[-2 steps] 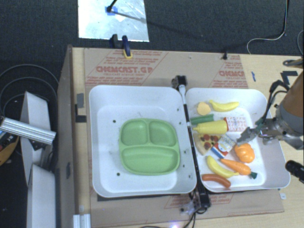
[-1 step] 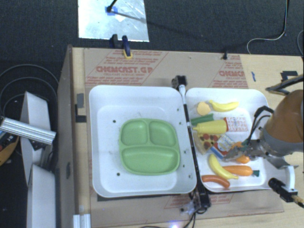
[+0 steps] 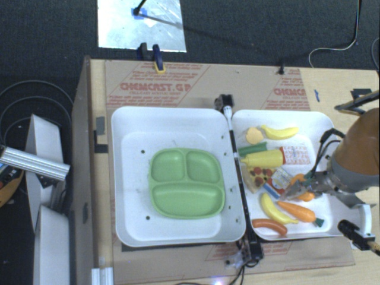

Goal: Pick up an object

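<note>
1. Banana (image 3: 279, 132): yellow, lying at the right bin's far side.
2. Second banana (image 3: 274, 209): yellow, slanted, beside the carrot.
3. Carrot (image 3: 298, 212): orange, green-tipped, lying flat.
4. Sausage (image 3: 269, 226): red-orange, by the near rim.

The table (image 3: 196, 79) is topped with printed cardboard; two white bins sit on it, left (image 3: 127, 135) touching right (image 3: 320, 120).

The arm (image 3: 356, 159) reaches in from the right, its wrist bent low, gripper (image 3: 297, 187) pointing left.
</note>
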Robot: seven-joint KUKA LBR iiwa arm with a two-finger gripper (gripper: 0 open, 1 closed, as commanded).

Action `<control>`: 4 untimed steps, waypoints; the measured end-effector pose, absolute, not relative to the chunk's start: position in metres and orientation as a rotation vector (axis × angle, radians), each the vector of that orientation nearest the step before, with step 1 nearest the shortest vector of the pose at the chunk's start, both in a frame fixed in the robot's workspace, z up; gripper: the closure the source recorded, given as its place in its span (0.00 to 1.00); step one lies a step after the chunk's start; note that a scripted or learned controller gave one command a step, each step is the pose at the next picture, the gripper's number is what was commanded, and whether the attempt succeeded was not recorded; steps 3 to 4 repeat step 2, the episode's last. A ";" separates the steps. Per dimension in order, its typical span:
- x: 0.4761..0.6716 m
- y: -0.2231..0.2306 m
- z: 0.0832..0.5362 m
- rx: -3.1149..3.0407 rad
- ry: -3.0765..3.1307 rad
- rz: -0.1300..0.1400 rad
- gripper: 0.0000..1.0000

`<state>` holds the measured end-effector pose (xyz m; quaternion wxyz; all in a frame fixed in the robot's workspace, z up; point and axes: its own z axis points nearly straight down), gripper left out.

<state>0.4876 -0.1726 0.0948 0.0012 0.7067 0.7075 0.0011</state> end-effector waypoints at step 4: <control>0.575 -0.016 0.187 2.203 2.235 0.012 1.00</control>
